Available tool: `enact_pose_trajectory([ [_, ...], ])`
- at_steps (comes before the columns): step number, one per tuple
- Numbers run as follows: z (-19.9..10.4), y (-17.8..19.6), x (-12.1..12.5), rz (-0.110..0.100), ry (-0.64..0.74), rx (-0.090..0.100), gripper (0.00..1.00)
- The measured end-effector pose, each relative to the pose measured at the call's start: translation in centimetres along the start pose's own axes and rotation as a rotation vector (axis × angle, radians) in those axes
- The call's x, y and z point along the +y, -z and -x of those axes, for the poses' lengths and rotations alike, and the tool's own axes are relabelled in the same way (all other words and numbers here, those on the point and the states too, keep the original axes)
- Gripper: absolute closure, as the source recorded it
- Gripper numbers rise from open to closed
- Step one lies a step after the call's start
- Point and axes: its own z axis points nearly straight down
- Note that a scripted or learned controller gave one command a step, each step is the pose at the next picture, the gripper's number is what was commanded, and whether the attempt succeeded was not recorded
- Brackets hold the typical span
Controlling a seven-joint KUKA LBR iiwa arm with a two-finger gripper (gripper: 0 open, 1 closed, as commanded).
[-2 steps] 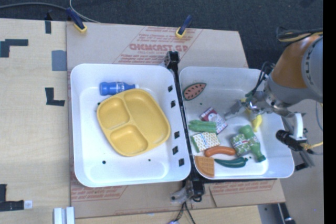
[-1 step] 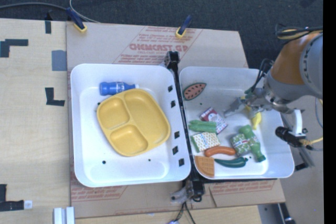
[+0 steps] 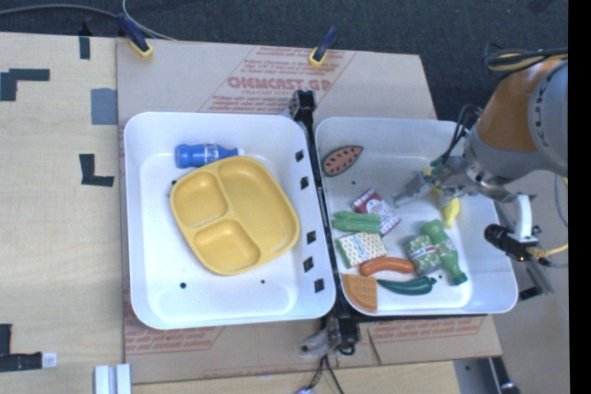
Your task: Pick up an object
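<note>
- The arm [image 3: 522, 120] reaches into the right bin [image 3: 406, 136], so the step in hand looks like the approach, with nothing lifted yet.
- The gripper [image 3: 427, 185] hangs low over the bin floor, near a yellow piece [image 3: 451, 211] and the red-and-white packet [image 3: 371, 203].
- Its fingers stand spread apart, with nothing between them.
- The next move likely calls for settling over one object and closing.
</note>
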Motion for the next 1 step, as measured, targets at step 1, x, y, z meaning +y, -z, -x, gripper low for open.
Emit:
enact_pose_trajectory([
  [1, 0.12, -0.04, 0.83, -0.01, -0.004, 0.003, 0.0],
])
